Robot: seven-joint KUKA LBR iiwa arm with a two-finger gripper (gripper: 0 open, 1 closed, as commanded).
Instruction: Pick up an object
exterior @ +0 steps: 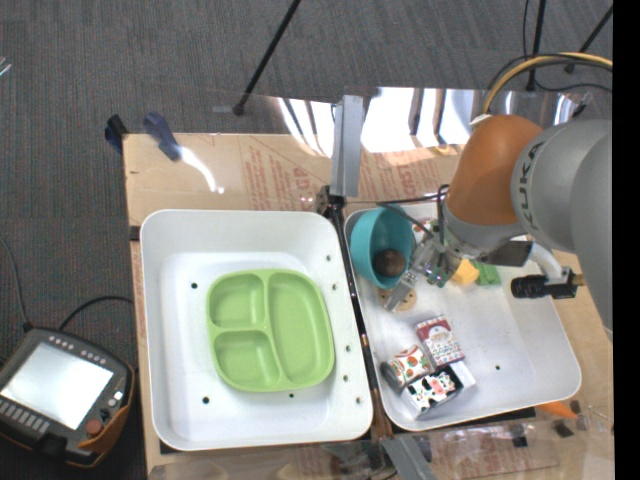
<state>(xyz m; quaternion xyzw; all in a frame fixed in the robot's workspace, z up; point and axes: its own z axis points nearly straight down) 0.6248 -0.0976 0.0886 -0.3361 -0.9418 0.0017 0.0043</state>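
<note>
The gripper [425, 268] sits low in the right bin [520, 368], in the upper left part of that bin, just right of centre in the frame. It hangs from the grey arm [560, 188] with its orange band, which comes in from the right edge. Whether the gripper is spread or pressed together cannot be told: the wrist and the slant of the view blur that part. Nothing can be seen pinched in it.

Just to its left, a teal cup [385, 238] lies tipped on its side against the bin's upper left corner, its mouth facing down and right, with a dark round object [389, 262] at its opening. The gripper is just beside both. A small tan piece [401, 299] lies just below it. To its right lie a yellow block [465, 273] and a green block [487, 274], partly hidden under the arm.

Lower in the same bin, well apart from the gripper, are three small printed cartons: a red carton [439, 341], another carton [409, 364] below and to its left, and a black-and-white carton [436, 388] lowest.

The left bin [170, 268] holds a green divided plate [270, 328], resting flat near its middle.

By my reading the pick is not yet made. The arm is down among the things near the cup, so the reach looks done; a secure grasp and a lift clear of the bin are left.
</note>
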